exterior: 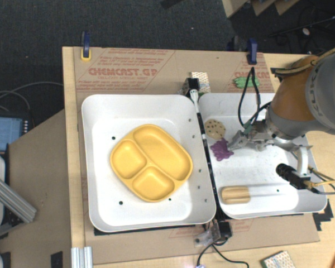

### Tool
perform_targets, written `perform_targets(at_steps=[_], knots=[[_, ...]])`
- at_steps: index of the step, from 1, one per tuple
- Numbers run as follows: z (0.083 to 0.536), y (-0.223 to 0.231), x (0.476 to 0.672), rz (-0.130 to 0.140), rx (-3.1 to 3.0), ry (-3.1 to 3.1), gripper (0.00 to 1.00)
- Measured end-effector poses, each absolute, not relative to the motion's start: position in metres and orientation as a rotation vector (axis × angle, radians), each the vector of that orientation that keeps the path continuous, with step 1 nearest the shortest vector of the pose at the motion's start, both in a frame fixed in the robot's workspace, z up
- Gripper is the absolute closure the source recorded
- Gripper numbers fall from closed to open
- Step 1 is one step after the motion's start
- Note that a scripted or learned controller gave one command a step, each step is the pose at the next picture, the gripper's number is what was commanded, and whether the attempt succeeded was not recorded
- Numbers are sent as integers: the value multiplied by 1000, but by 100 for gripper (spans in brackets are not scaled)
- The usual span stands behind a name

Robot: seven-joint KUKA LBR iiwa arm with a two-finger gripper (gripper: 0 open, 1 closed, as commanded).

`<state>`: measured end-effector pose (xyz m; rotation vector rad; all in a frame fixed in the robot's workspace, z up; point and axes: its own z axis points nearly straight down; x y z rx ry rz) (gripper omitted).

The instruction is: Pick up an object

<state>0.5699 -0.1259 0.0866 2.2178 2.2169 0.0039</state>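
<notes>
Brown board [128, 71] printed "CHEMCAST" backs the bins; pincer [238, 141] beside purple toy [221, 149], grip unclear.

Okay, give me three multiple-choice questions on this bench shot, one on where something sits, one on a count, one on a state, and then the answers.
1. Where is the yellow divided plate?
A. In the left bin
B. In the right bin
C. On the cardboard sheet behind the bins

2. How many compartments does that plate have?
A. Two
B. Three
C. Five

3. How does the purple toy stand to the gripper?
A. Lifted well above the bin
B. Lying on the bin floor beside the gripper's tip
C. Resting on the plate

Answers: 1 A, the plate lies in the middle of the left bin. 2 B, ridges split it into three wells. 3 B, the toy lies on the right bin's floor, below the cookie, with the gripper's tip just to its right.
</notes>
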Motion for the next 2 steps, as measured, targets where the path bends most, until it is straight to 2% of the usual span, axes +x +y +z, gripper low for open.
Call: perform_targets(at_steps=[1, 2], knots=[[86, -125, 635, 6, 2214, 2220, 0], [85, -91, 668, 5, 2214, 2223, 0]])
